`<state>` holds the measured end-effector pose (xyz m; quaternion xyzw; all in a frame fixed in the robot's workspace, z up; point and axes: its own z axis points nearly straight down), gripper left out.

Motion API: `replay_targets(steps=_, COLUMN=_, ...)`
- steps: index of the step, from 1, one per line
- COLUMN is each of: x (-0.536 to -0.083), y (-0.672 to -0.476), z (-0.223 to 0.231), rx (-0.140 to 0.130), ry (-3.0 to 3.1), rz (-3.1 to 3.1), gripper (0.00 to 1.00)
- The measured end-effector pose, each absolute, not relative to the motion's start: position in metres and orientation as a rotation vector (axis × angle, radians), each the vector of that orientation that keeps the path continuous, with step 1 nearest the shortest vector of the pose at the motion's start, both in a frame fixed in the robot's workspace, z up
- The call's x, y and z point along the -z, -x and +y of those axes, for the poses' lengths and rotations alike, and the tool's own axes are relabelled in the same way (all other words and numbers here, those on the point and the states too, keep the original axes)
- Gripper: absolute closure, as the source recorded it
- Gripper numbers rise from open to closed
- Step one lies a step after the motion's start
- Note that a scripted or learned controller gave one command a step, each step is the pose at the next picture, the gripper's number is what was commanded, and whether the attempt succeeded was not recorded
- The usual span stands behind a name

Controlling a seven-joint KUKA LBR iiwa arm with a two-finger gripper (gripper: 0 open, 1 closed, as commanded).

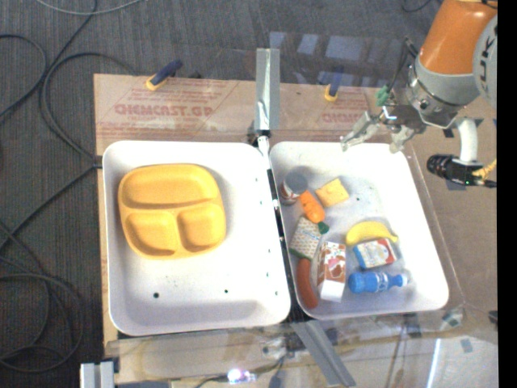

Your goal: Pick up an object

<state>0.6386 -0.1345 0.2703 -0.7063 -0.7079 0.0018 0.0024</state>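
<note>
Right-hand shallow white plastic bin (420, 217) holds a cluster of small toy-food pieces. Left-hand white bin (113, 297) carries one yellow moulded plastic tray with three compartments (172, 208).

End effector (378, 132) hangs over the far rim of the right bin, above and well apart from the pile; its two thin fingers look spread apart, nothing between them.

Candidates, all in the right bin:
- Yellow plastic banana (371, 232), curved, smooth, glossy. Probably hollow and light, rigid; likely to slip unless pinched across the middle of the curve.
- Blue plastic bottle with a white label (377, 281), lying on its side near the front wall. Round body would roll; best taken across the barrel.
- Small yellow block, cheese-like (332, 191), flat faces, lying somewhat apart from its neighbours. Judged the easiest hold: parallel sides, stiff.
- Orange carrot-shaped piece (313, 208), tapered, just beside the block.
- Red-and-white carton (331, 267), boxy, touching a reddish sausage-shaped piece (304, 283) against the bin's left wall; crowded, little finger room.

None looks fragile or heavy. Worktop beneath is brown printed cardboard (178, 111).
</note>
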Motion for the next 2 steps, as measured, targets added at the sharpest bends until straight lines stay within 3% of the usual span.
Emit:
replay_targets(steps=1, x=-0.147, y=-0.668, z=-0.137, rx=-0.008, ry=2.073, rz=-2.355, gripper=0.0)
replay_targets(steps=2, x=-0.088, y=-0.658, z=-0.108, rx=0.007, ry=2.138, rz=-2.314, gripper=0.0)
